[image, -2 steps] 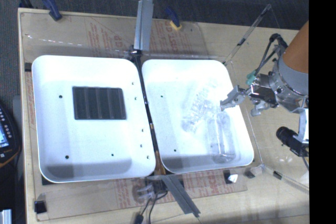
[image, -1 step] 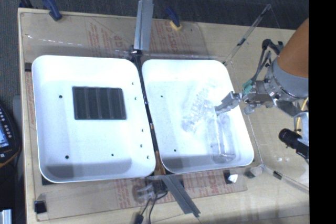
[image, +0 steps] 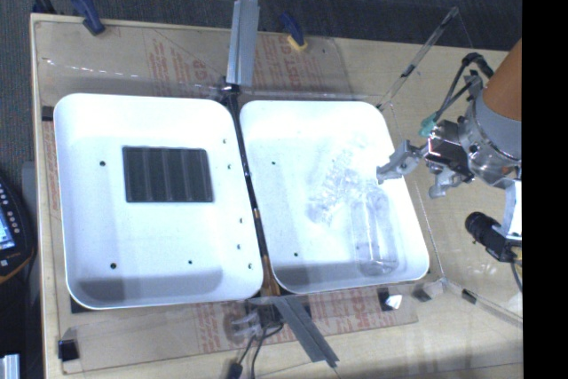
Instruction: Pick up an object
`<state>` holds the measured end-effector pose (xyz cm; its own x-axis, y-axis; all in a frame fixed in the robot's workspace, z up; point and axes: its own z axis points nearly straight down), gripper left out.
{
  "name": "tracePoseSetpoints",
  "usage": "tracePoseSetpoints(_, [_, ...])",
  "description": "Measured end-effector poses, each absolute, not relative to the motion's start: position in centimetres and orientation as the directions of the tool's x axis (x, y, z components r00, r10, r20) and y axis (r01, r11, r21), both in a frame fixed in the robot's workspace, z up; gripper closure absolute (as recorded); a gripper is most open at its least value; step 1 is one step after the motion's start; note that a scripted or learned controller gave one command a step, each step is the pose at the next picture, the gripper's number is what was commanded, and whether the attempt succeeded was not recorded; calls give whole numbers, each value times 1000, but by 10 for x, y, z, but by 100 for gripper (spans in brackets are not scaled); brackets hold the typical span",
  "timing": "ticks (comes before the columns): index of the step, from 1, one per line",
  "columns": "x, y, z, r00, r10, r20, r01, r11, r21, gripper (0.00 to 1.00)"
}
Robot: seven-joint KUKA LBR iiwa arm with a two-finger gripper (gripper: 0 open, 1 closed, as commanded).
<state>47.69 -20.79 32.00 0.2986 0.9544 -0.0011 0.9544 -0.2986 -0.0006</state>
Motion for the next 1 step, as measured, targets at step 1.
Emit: tracePoseSetpoints(1, [478,-199,317,104,995,1,995,-104,-3,0])
